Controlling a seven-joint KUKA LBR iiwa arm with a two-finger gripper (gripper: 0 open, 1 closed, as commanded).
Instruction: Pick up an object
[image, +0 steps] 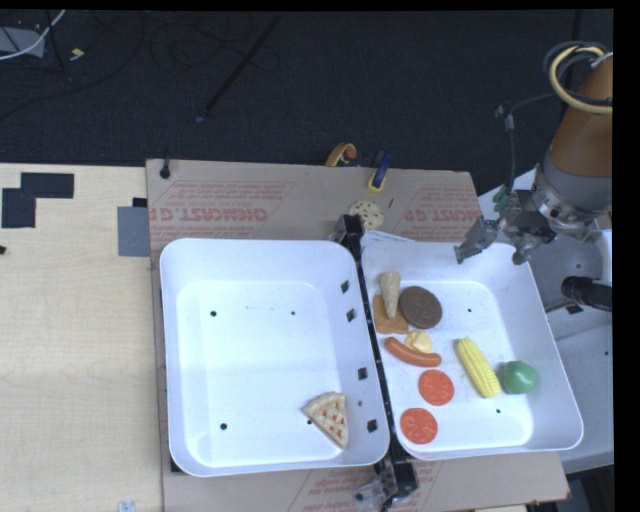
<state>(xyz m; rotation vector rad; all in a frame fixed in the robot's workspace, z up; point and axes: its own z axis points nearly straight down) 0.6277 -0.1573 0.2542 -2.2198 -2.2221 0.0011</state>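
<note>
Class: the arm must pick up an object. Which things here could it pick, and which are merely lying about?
Could pick: corn cob, green ball, brown disc, hot dog, two red slices, pizza slice.

Lying about: cookie, clamps, cardboard sheet.

The grey KUKA arm with the broad orange band (583, 140) above its wrist is showing a smooth, rounded casing. A pale yellowish cable loop (572, 72) is curling over the top of that band. Below the band a grey metal wrist collar (572, 190) is flaring out, and beneath it the dark two-finger gripper (497, 246) is carrying angular grey fingers (472, 245).
</note>
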